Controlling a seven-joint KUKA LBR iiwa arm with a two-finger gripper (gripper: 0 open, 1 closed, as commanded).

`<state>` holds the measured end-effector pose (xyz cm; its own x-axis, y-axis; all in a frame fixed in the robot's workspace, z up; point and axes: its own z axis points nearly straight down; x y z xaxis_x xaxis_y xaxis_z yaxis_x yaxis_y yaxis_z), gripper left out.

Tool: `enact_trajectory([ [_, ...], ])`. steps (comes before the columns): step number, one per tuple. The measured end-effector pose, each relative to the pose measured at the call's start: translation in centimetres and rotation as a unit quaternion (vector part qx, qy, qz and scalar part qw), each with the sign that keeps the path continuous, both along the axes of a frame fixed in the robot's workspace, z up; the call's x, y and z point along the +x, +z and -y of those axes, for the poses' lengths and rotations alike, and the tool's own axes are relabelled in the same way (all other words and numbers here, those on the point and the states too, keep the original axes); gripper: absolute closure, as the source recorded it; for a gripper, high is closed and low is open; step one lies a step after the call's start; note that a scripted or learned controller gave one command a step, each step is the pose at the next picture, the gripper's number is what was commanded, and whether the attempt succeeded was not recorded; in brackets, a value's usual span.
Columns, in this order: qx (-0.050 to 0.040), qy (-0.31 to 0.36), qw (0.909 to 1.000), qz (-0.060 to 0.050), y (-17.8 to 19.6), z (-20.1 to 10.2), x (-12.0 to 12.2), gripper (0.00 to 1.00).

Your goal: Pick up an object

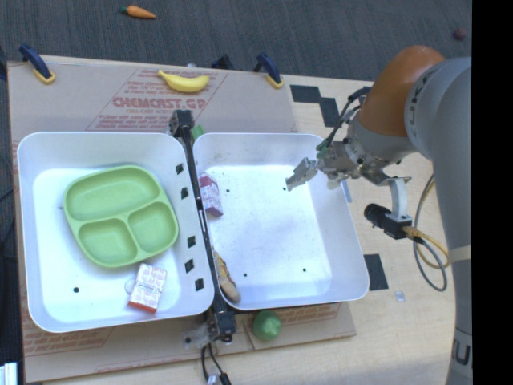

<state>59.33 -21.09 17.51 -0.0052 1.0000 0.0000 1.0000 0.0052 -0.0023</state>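
Orange band [401,79] of the arm is judged nearest the lens, high over the bench at the right edge. Below it the gripper [300,173] is hung over the upper right part of the right bin [353,255], tilted down and left toward the bin floor. Jaw opening cannot be told at this size and angle. Nothing is seen held, and no contact with an object is seen; the floor under the tip is bare.

Pick candidates, outward from the tip:
- Red-and-white packet [210,195], lying against the right bin's left wall. It is well apart from the tip but judged the closest target.
- Brown item [225,281], wedged into the same bin's lower left corner. A wall-hugging grasp is judged awkward there.
- Green divided plate [120,215] and small red-and-white box [147,287], both in the left bin [32,159]. A reach across the divider would be needed.

Outside the bins, so likely not intended targets: banana [184,79] on the cardboard behind, green ball [267,325] at the front edge, carrot [140,11] on the floor.

The pose is judged an approach or search stance; no pick has been made yet.
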Motion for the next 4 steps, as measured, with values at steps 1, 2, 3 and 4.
enact_trajectory([
  [1, 0.0005, 0.001, 1.0000, -0.001, -8.4, -0.1, 5.9, 0.00],
  [2, 0.0005, 0.003, 1.0000, 0.000, -7.2, -0.2, 6.1, 1.00],
  [3, 0.0006, 0.003, 1.0000, 0.000, -7.3, -0.2, 6.1, 0.00],
  [4, 0.0001, 0.000, 1.0000, -0.001, -8.4, 0.1, -4.9, 0.00],
])
